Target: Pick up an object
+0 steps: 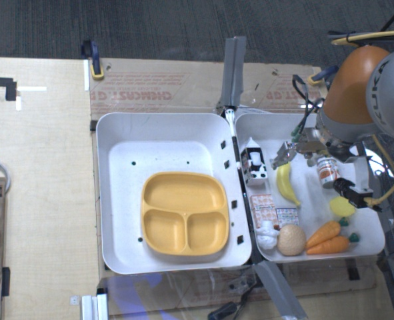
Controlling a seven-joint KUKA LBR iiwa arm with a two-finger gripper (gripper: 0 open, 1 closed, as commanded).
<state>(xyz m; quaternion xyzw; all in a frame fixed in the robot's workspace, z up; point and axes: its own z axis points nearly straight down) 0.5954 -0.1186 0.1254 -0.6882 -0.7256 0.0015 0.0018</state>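
Two orange plastic carrots (329, 237) are lying nearest the camera, along the near edge of the right white bin (377, 240), with a tan egg-shaped object (291, 239) sitting just to their left. Behind them a yellow lemon-like piece (342, 207) is resting near the bin's right wall. The grey arm's hand (305, 147) is hanging over the far half of this bin; whether it is open or closed cannot be told. A yellow plastic banana (288, 184) is lying just below the hand, toward the near side, and a small labelled bottle (327, 171) is lying beside it to the right. A black-and-white carton (253, 165) is standing at the bin's left wall. On the table's left, the other white bin (117, 179) is carrying a yellow three-compartment plate (185, 213).
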